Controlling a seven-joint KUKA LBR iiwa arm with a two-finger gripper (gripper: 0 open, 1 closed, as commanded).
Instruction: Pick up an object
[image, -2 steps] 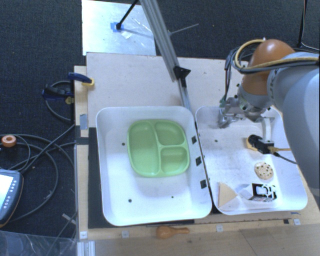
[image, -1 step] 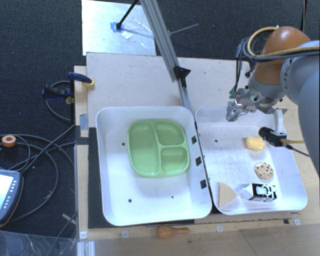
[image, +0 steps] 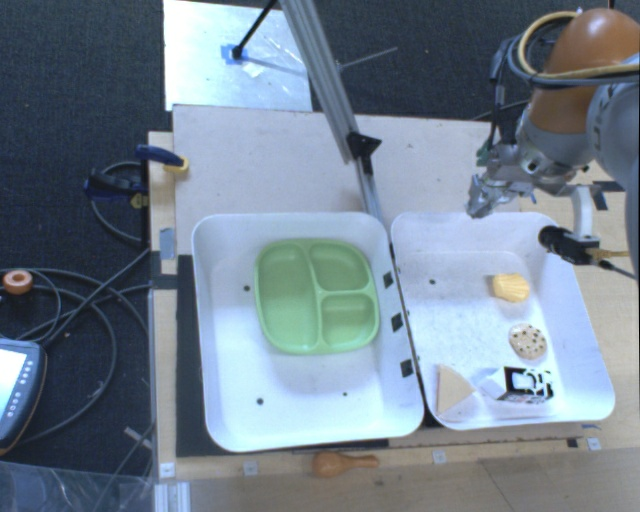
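I count 5 candidates, placing each against the green tray (image: 318, 297), which lies flat in the left bin. Right of it, a yellow lump (image: 510, 288). Lower right of it, a round speckled cookie (image: 527, 341). Further down, a tan wedge (image: 453, 388) lies flat, and a black-and-white packet (image: 526, 384) sits just beyond.

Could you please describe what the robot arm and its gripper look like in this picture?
The arm is light grey with a rounded orange band above the wrist. Yellow and black cables loop beside the band. Below it, a metallic grey wrist section narrows to the small grey gripper, whose details are blurred.
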